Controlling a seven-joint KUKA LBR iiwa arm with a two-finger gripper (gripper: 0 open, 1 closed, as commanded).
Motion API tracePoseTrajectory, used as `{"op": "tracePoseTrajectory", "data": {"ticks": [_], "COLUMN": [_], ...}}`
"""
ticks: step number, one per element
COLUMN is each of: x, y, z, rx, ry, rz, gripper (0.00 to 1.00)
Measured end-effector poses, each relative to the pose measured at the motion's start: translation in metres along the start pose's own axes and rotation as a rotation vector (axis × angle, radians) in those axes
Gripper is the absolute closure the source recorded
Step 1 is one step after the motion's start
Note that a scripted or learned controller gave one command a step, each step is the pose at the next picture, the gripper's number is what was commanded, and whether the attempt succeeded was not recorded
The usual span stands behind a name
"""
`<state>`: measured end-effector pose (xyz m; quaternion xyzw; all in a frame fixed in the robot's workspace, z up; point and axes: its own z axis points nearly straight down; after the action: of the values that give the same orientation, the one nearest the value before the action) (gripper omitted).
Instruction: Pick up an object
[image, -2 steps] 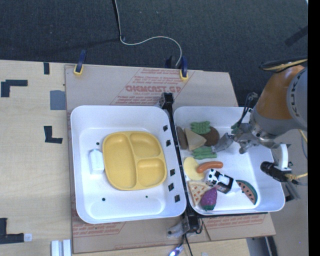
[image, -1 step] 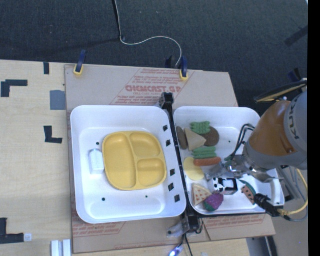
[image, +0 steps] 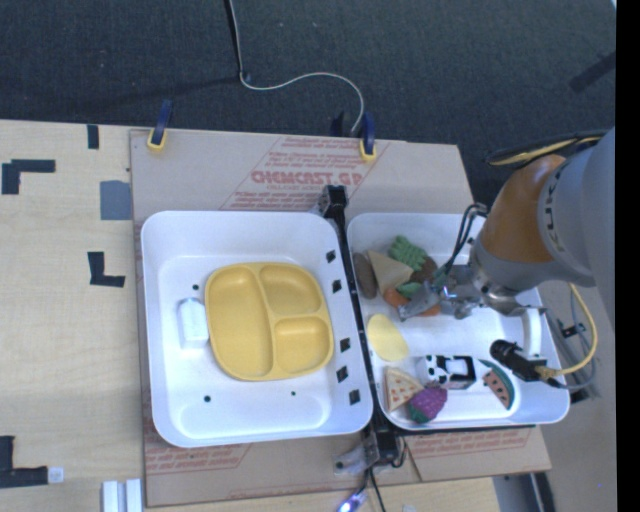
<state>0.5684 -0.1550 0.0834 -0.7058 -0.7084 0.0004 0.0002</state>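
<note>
My gripper (image: 422, 303) reaches in from the right and hangs low over the upper middle of the right bin (image: 540, 405). Its tip is right beside a small orange piece (image: 408, 293). Just beyond it lie a green leafy toy (image: 408, 250) and a brown wedge (image: 384, 270). A pale yellow lump (image: 387, 338) lies below the tip. Along the bin's front sit a pizza-slice toy (image: 400, 386), a purple grape bunch (image: 428, 402), a black-and-white object (image: 450, 370) and a watermelon slice (image: 499, 388).
The left bin (image: 165, 400) carries a yellow divided plate (image: 268, 320) and a small white block (image: 191, 321) at its left. A black divider (image: 345, 300) separates the two bins. The arm's grey and orange body (image: 545, 215) covers the right bin's upper right corner.
</note>
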Motion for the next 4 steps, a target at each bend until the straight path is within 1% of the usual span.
{"op": "tracePoseTrajectory", "data": {"ticks": [1, 2, 3, 4], "x": [0.006, 0.005, 0.004, 0.017], "y": [0.093, 0.093, 0.091, 0.045], "z": [0.001, -0.012, -0.010, -0.001], "rx": [0.002, -0.003, 0.001, -0.001], "ry": [-0.001, -0.003, -0.004, 0.000], "rz": [-0.003, 0.001, 0.001, 0.004], "gripper": [0.00, 1.00, 0.00, 0.00]}}
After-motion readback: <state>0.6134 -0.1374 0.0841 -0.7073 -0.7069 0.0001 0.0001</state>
